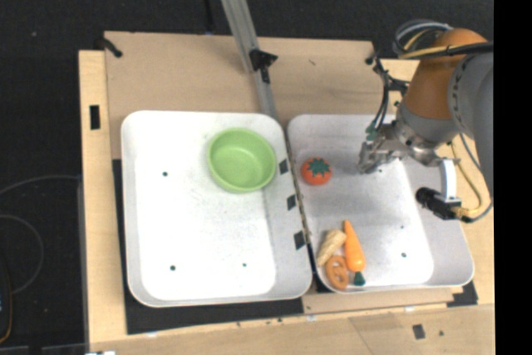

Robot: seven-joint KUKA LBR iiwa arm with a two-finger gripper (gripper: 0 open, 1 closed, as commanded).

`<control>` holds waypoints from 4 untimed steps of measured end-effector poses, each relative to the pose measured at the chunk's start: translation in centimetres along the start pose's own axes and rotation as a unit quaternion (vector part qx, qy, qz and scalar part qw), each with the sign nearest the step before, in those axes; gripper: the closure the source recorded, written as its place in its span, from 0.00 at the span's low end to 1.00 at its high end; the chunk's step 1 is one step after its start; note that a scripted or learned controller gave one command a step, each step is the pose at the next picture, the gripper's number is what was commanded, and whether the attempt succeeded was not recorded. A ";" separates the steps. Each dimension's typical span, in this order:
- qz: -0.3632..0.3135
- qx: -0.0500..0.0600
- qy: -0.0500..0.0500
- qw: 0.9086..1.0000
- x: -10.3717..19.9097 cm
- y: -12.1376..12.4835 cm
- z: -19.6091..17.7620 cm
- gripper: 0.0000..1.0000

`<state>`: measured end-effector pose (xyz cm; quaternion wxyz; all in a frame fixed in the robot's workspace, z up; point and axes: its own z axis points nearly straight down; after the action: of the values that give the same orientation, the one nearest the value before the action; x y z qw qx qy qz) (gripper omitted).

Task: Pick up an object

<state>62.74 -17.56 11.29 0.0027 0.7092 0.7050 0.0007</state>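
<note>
Single overhead view, slanted. Tabletop [183, 79] of light wood carries two shallow white bins side by side.

Left bin [166, 262]: one green bowl [242, 160], upright, sitting toward the far right part of the bin, close to the wall shared with the neighbouring bin. The rest of this bin's floor shows only a few dark specks.

Right bin [416, 262]: a small tomato [316, 171], red-orange with a green top, lies near the far left part of the bin, just beside the dividing wall. At the near left corner a cluster of toy food lies bunched together: an orange carrot [353, 246] lying roughly lengthwise, a pale beige piece [331, 244] touching its left side, and a round orange slice [337, 270] touching both at the near end.

Arm [436, 96] enters from the right, orange band visible above the wrist. The claw [371, 157] hangs over the far middle part of the right bin, to the right of the tomato and apart from it. Nothing is seen between its tips. Whether the claw stands wide or narrow cannot be told at this resolution.

A slanted metal pole [237, 4] crosses the far side of the tabletop above the bins.
</note>
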 end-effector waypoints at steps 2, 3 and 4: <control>-0.005 -0.002 0.001 1.000 1.2 0.8 -10.3 1.00; -0.005 0.000 0.001 1.000 1.0 0.9 -13.5 1.00; -0.006 0.002 0.002 1.000 7.0 -0.2 -13.0 1.00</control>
<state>62.48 -10.48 24.27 -0.0001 0.7049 0.7093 0.0004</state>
